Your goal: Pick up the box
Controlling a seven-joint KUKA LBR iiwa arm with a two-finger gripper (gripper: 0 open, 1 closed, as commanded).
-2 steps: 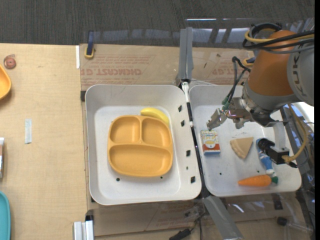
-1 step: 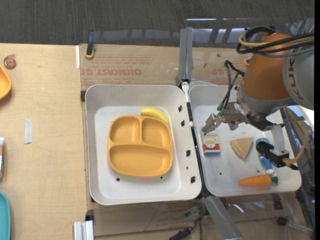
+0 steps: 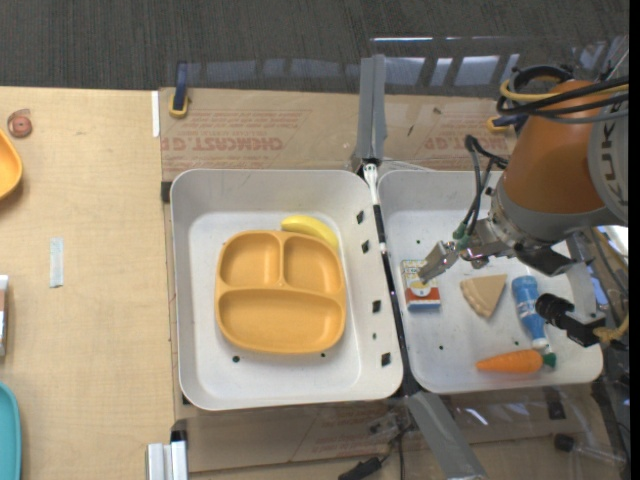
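The box (image 3: 423, 293) is lying flat in the right bin (image 3: 590, 366), close to that bin's left wall — a small carton with a red edge and a printed top; the tool (image 3: 433, 267) is hanging just above it, its tip touching or nearly touching the box's upper edge, and whether its fingers are apart or together I cannot tell, for they are reading as one thin grey shape from here. The arm (image 3: 560, 158) is reaching in from the right of the box, its orange band sitting above the wrist. Just right of the box a tan wedge (image 3: 485, 294) is resting on the bin floor; further right of the box a blue bottle (image 3: 528, 308) is lying on its side; below and to the right of the box a carrot (image 3: 512, 362) is lying near the front rim. Left of the box, across the divide, the left bin (image 3: 190, 298) is holding an orange divided plate (image 3: 282, 292) — a banana (image 3: 310, 230) is peeking out behind its far edge. Both bins are sitting on the desk (image 3: 80, 268).
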